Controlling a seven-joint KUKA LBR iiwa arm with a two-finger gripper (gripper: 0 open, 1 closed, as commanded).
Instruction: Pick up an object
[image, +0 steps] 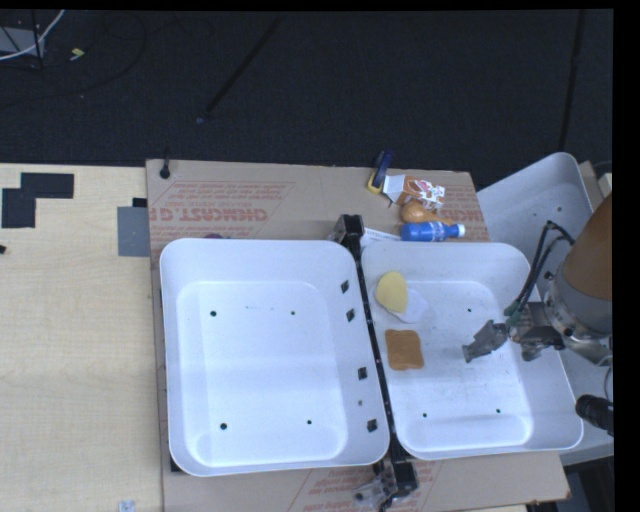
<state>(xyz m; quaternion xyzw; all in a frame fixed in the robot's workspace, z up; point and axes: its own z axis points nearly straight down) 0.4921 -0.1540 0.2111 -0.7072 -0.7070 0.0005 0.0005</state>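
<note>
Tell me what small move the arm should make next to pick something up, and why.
Probably shift the gripper toward the brown flat square piece and lower. The gripper hovers over bare floor of the right bin with nothing between its fingers, and that piece lies nearest, with the yellow rounded object beyond.

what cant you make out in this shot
- Gripper over the right bin: fingers too small and dark to tell open or shut.
- Arm: cut off by the camera view's right edge.
- Clutter behind the bins, by the blue bottle: too small to identify.
- Yellow object and brown object: too blurred to name.
</note>
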